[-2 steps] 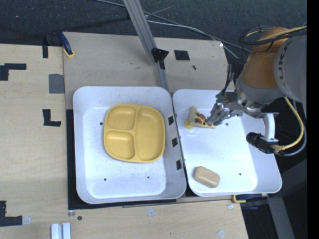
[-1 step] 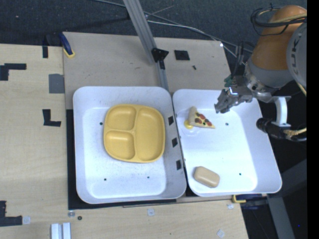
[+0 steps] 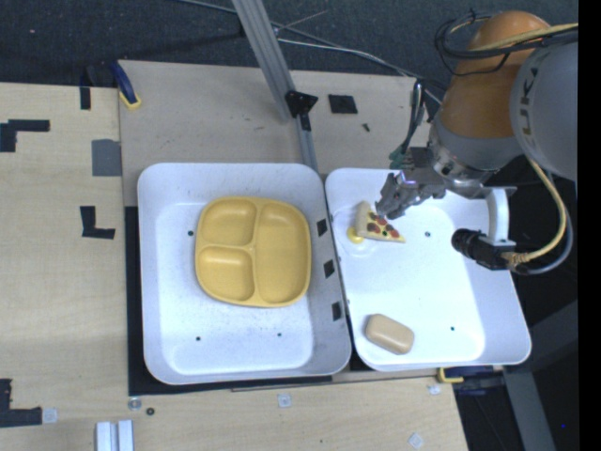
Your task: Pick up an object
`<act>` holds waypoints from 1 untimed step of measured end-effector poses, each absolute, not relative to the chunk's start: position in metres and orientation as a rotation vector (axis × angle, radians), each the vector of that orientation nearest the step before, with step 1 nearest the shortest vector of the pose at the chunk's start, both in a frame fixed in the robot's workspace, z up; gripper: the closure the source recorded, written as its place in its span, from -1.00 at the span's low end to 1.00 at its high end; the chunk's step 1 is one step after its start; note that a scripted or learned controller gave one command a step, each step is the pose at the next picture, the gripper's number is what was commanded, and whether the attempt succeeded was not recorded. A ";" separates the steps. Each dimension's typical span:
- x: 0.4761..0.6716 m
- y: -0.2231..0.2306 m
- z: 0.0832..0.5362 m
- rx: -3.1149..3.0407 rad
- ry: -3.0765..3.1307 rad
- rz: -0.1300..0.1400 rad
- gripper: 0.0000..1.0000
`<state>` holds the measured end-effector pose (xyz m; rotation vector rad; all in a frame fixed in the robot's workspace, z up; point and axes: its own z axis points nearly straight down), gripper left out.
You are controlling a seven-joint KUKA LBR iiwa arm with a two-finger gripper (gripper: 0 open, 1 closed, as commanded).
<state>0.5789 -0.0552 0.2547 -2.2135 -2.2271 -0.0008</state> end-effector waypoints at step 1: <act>0.568 0.000 0.237 -2.213 -2.226 0.003 1.00</act>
